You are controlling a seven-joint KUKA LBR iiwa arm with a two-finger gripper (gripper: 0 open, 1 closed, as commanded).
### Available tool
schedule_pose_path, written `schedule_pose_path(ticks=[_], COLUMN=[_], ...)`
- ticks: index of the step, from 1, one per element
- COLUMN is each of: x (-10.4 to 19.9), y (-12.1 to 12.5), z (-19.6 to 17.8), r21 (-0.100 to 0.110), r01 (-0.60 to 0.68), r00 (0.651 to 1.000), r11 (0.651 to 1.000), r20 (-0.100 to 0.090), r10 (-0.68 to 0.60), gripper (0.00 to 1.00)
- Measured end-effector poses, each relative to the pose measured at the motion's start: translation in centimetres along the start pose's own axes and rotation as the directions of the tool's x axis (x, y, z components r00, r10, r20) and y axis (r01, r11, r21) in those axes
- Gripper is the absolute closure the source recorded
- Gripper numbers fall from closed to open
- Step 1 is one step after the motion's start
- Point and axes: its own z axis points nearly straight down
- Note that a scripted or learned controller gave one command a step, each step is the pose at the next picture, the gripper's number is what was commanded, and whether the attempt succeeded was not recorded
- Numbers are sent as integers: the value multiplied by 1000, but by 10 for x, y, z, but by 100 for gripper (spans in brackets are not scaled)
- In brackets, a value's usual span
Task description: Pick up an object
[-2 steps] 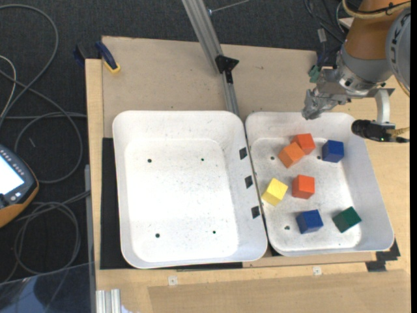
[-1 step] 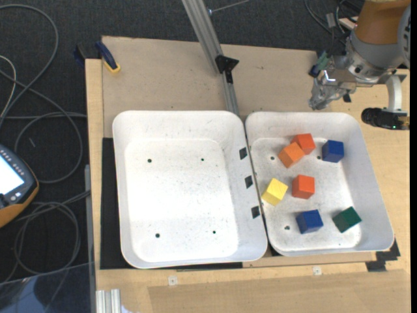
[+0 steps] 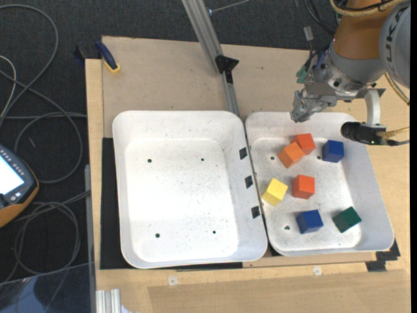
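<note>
The right bin holds several small blocks: two orange ones touching, a third orange-red one, a yellow one, two blue ones and a dark green one. My gripper hangs over the back rim of the right bin, above and just behind the orange pair. Nothing shows between its fingertips.
The left bin lies beside the right one, joined by black clips. A metal pole slants across the bench behind the bins. Cables and a handheld device lie on the floor at left.
</note>
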Motion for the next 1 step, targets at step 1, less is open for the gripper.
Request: schedule_pose_path(ticks=[1], x=[55], y=[-19], z=[0], r21=[0], r01=[2], r00=[1000], r11=[1000], r20=[-1], r10=[-2], gripper=[100])
